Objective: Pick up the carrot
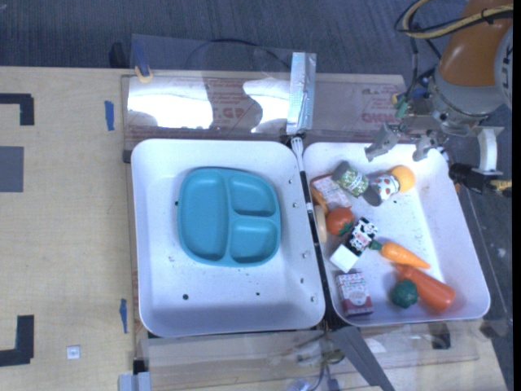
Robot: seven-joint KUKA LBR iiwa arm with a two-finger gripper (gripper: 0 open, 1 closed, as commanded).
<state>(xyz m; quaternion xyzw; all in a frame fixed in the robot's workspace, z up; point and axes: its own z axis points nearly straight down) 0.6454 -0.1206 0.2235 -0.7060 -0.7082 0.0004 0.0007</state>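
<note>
Gripper [401, 146] hung open, empty, over right bin's [468, 235] far edge; carrot [401, 254] lay nearer the camera, long axis left-right, tip pointing right.

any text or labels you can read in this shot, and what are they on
Nothing reads clearly.
Red print on the clear panel behind the bins: blurred by glare, unreadable.
Small red carton in the right bin: printed label, too small to read.
Green can: label, too small to read.
Cow-patterned box: markings, no legible words.
</note>
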